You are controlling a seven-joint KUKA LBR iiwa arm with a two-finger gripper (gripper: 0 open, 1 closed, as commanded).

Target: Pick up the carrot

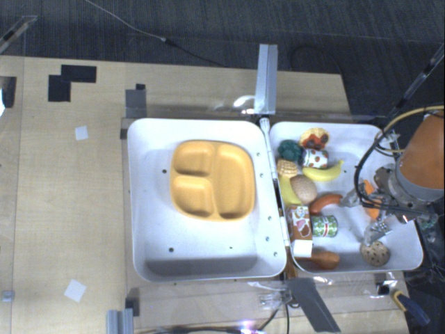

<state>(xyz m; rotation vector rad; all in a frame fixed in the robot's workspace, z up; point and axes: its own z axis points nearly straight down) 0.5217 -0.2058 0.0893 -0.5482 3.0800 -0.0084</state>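
Camera view: my hand (381, 223) low in right bin (348, 129), grip state unreadable. Carrot (376, 199) half-hidden beneath wrist; cookie (375, 254) adjacent, risk grabbing wrong item.

- A pale wooden bench top (69, 207) fills most of the view, its grain running in faint vertical seams.
- Beyond its far edge lies dark grey ribbed carpet (208, 12), with a thin cable (104, 12) trailing across it at a slant.
- Black angular marks (69, 81) sit on the bench near its far left corner.
- Two small pale squares of tape (82, 133) lie on the wood at the left, well apart.
- A grey metal upright (267, 78) stands at the far side of the bench, and a bright glare shows at its foot.
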